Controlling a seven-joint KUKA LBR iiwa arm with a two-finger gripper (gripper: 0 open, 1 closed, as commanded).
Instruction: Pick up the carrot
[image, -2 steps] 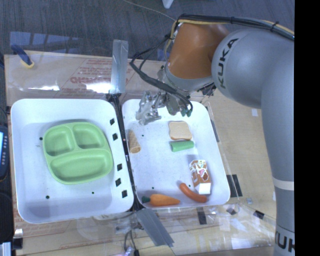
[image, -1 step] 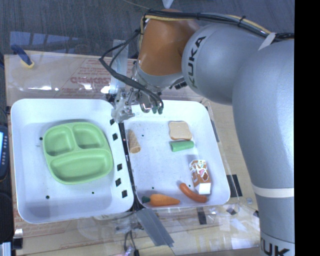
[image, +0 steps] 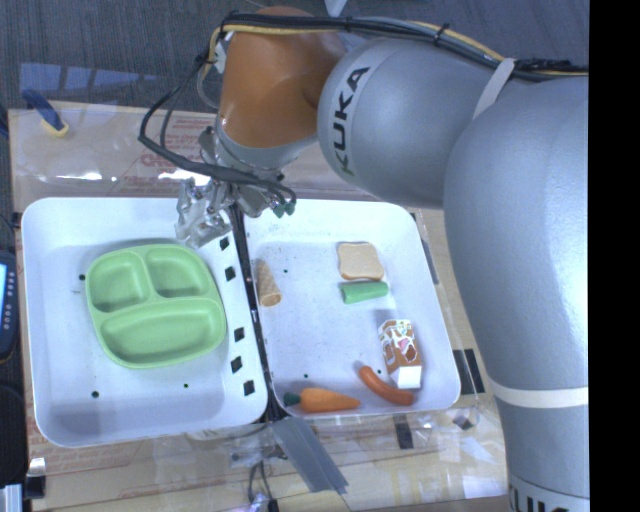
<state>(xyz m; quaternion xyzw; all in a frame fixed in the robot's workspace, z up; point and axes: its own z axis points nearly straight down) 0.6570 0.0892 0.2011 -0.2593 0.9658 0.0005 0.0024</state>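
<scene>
The orange plastic carrot (image: 322, 401) lies in the right white bin (image: 425, 250) (near edge); the metal gripper (image: 205, 222), well apart, seems blurred — grip state unclear.

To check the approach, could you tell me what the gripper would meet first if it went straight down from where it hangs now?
Probably the shared rim between the two bins, or the left bin's floor beside the green plate. The gripper hangs there, far from the carrot; depth is unclear.
</scene>
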